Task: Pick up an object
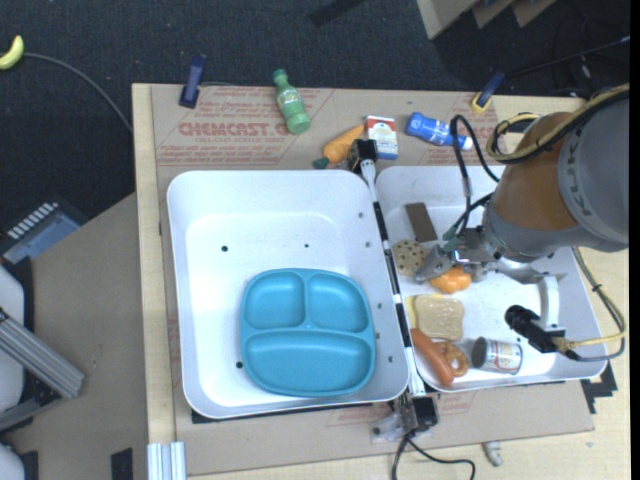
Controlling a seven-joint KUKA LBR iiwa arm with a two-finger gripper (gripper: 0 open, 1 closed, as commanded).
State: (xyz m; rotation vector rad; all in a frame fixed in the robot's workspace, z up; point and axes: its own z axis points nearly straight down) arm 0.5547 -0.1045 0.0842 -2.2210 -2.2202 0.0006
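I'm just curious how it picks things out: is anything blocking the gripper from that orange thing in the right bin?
Nothing visible does. The gripper sits directly above the small orange object, seemingly touching it. The toast slice lies just below it, not between them.

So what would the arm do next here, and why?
Probably lower a little and close on the orange piece. The gripper sits right over it in the right bin, with the cracker and toast close by, so a short, straight drop seems safest.
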